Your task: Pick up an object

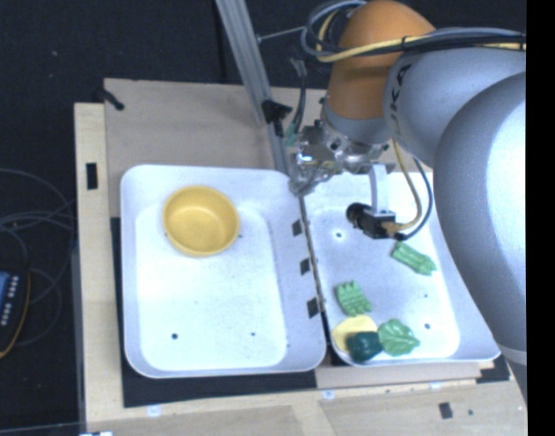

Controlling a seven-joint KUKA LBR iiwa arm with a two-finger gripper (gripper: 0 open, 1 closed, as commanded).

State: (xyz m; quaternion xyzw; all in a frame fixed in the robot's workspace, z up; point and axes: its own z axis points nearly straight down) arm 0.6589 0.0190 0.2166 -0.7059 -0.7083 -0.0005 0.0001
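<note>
L bin [141, 243]: yellow bowl [202, 221]; R bin [441, 330]: green pieces [399, 337]

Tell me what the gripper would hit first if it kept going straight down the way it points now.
Probably the bare white floor of the right bin, near its upper left corner by the divider. The gripper hangs there, apart from the green pieces; depth is hard to judge.

The arm [459, 143] hides the right bin's [441, 334] far right corner and runs off the right edge. The gripper [304, 173] (small, blurred) gives no clear fingers.
</note>
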